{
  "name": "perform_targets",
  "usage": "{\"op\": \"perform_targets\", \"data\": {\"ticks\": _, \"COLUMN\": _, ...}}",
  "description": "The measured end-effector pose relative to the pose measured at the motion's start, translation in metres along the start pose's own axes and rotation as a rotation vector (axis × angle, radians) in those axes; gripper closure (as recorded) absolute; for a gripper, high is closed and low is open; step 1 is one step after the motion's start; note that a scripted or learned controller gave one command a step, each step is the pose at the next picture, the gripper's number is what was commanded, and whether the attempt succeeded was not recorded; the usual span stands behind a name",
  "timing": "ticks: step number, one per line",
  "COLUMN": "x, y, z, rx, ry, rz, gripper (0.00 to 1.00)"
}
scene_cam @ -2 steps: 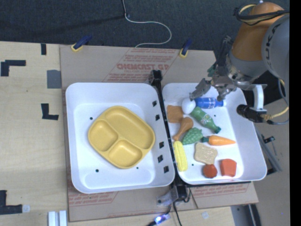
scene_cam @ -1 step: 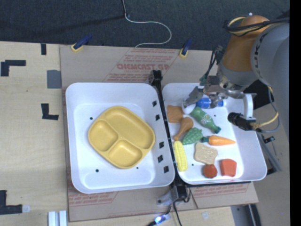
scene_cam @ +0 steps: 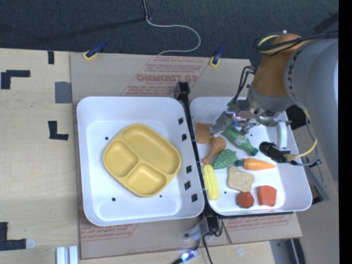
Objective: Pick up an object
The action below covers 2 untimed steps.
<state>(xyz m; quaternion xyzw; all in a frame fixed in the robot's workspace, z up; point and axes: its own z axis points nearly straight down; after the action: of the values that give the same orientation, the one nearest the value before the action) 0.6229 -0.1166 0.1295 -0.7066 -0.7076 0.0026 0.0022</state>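
Hand (scene_cam: 237,121) low in the upper part of the right bin (scene_cam: 300,202), over a green and blue toy (scene_cam: 243,141); fingers spread or closed: cannot tell, and no object visibly between them; grey arm (scene_cam: 308,76) with orange band enters from the right, covering that bin's upper right corner. Right bin crowded: drumstick (scene_cam: 214,147), green leafy piece (scene_cam: 224,159), carrot (scene_cam: 258,164), corn cob (scene_cam: 210,181) against the left wall, bread slice (scene_cam: 240,179), two red pieces (scene_cam: 257,197) near the front rim; bare floor beside the far wall. Left bin (scene_cam: 91,147) holds a yellow divided plate (scene_cam: 142,159), open margin all round; tabletop (scene_cam: 33,164) bare at left.
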Motion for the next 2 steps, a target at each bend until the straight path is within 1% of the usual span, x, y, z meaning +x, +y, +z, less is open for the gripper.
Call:
{"op": "perform_targets", "data": {"ticks": 1, "x": -0.0033, "y": 0.0076, "z": 0.0221, "rx": -0.033, "ry": -0.01, "rz": 0.0, "gripper": 0.0}}
{"op": "perform_targets", "data": {"ticks": 2, "x": -0.0025, "y": 0.0066, "z": 0.0132, "rx": -0.026, "ry": -0.008, "rz": 0.0, "gripper": 1.0}}
